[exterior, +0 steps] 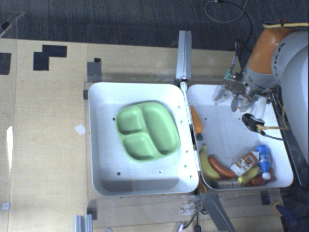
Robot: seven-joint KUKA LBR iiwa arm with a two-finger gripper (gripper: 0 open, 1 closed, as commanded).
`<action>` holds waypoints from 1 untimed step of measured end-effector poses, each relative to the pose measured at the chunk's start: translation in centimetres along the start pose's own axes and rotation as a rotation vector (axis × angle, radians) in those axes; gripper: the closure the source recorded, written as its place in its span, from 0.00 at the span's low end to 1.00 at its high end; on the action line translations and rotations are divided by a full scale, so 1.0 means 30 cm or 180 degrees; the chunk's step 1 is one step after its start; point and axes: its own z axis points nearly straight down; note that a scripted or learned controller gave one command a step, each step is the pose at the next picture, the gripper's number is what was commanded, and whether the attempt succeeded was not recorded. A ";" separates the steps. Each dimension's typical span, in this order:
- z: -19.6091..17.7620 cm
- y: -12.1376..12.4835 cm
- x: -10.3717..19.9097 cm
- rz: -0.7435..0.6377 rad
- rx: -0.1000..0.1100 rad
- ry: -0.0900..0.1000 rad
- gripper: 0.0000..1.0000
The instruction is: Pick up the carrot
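Carrot (195, 120) lying against right bin's (285, 178) left wall, mid-frame. Gripper (232, 99) hovering upper right, jaws apart, holding nothing. Approach step underway; next move needing travel left and down.

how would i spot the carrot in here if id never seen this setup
Find the right bin, the one without the green divided tray. The carrot lies against that bin's left wall, about halfway along it. It is the lone orange stick there, apart from the bananas and packets heaped in the near corner.
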 end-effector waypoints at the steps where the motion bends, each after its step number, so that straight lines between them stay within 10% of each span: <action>1: 0.117 -0.057 0.139 0.0299 0.0002 0.0002 0.00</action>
